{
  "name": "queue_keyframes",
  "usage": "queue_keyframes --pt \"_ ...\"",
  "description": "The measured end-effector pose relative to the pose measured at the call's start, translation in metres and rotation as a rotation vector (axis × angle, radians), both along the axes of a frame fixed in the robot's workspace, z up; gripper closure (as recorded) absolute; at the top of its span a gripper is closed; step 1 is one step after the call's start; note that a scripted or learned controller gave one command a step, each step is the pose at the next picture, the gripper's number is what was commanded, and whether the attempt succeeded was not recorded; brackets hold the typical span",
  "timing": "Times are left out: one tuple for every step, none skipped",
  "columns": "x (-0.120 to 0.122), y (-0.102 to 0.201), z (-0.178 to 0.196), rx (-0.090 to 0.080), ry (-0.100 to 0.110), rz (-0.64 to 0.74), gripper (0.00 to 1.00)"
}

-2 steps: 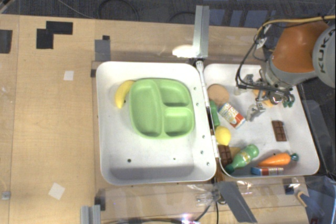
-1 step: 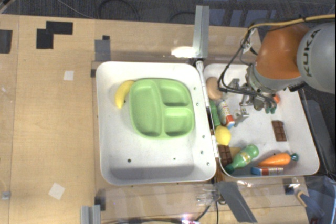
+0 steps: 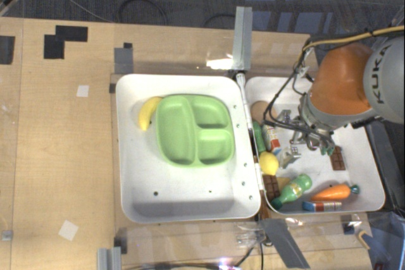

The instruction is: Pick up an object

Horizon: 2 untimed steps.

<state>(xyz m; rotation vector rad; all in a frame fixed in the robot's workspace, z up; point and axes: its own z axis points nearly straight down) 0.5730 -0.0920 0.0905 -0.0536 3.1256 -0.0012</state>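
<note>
Camera view: arm (image 3: 342, 82) bends over right bin (image 3: 370, 164).

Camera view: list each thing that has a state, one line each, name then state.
Gripper: low in the right bin, nothing seen between its fingers.
Green tray: upright, flat in the left bin, compartments bare.
Banana: lying against the tray's left edge.
Green bottle: on its side.
Carrot: lying flat.
</note>
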Motion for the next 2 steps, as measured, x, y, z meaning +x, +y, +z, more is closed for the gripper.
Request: queue_keyframes --pt "0.0035 0.0031 -0.0001 -0.001 0.001 -0.044 0.0" --pt "0.0087 -0.0016 -0.0004 0.001 0.001 -0.064 0.0"
